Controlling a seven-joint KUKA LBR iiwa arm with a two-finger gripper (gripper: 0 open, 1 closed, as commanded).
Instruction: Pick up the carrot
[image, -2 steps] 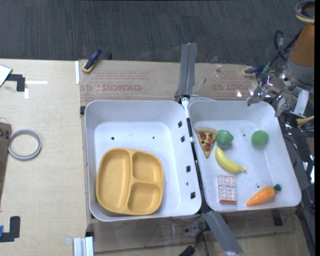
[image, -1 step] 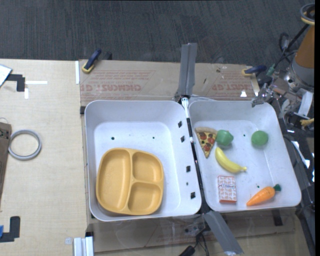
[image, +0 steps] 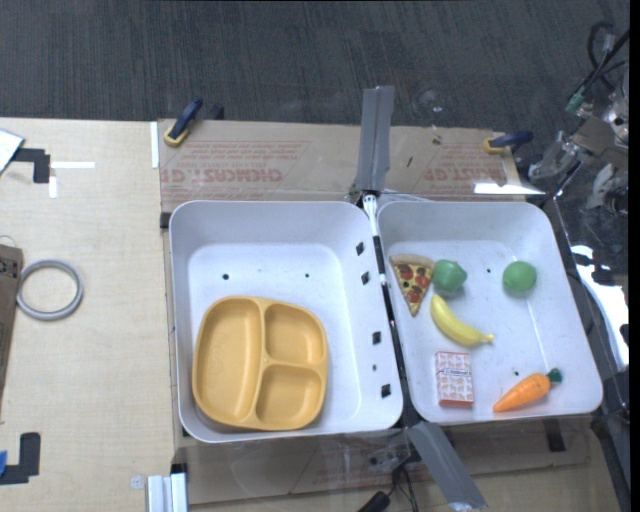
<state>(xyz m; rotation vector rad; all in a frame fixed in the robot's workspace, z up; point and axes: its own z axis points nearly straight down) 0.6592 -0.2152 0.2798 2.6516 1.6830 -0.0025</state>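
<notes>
Carrot, orange and tapered with a green top (image: 523, 391), lies in the lower right corner of the right-hand shallow white bin (image: 560, 250), just right of a small red-and-white carton (image: 455, 378). Above them sit a yellow banana (image: 457, 323), a pizza slice (image: 410, 279) and two green round fruits. The left white bin (image: 190, 240) holds a yellow divided plastic plate (image: 260, 362). Gripper state cannot be told.
</notes>
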